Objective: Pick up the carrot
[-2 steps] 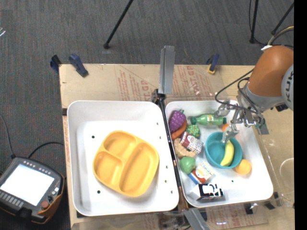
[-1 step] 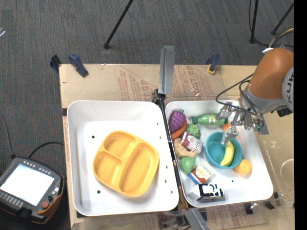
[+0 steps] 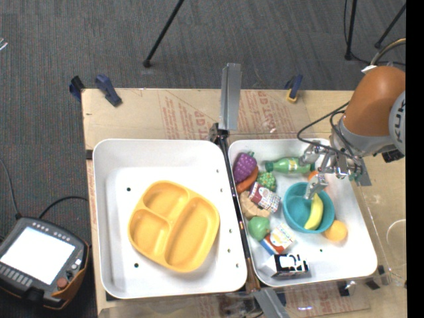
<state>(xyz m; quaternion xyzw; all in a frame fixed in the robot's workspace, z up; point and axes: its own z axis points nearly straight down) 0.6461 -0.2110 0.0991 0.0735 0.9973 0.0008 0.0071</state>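
You see a grey arm (image 3: 391, 121) with a rounded, glossy orange band (image 3: 375, 100) above its wrist. Thin black cables loop beside it, and part of dark lettering shows on the grey casing. Its gripper (image 3: 320, 175) is small, metallic and silver-grey.

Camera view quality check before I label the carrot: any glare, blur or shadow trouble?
Camera view: even lighting, soft shadows, no harsh glare on the white bins; slightly soft overall; the carrot is mostly hidden under the grapes; the gripper looks blurred.

claw (image 3: 317, 185) above blue bowl (image 3: 296, 209)
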